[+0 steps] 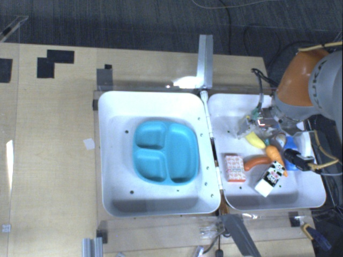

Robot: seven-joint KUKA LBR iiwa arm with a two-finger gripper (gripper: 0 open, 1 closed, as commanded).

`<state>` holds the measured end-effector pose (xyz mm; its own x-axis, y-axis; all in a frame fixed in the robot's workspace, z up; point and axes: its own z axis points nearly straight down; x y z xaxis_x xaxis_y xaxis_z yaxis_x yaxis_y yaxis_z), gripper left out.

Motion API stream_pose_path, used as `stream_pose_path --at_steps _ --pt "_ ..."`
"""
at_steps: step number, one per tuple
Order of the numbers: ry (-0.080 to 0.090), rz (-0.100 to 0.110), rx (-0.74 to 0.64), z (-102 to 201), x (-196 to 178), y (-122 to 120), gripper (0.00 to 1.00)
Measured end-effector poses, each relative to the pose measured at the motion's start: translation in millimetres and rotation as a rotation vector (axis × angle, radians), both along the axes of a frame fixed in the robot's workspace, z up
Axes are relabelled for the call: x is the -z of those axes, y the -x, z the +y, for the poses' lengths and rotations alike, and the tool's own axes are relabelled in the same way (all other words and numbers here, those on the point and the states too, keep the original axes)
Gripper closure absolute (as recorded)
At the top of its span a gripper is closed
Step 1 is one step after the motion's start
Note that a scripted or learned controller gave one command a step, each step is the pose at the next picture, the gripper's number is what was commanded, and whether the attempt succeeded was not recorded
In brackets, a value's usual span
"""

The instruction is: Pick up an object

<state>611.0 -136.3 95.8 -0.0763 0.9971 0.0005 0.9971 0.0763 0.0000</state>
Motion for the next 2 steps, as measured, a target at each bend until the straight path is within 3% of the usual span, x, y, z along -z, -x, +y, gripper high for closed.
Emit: stream_pose_path --at_steps 1,2 --pt "0.0 -0.004 -0.002 0.9 -10.1 -2.0 1.0" --pt "0.001 -0.004 -0.041 45.9 -106.9 15.8 1.0"
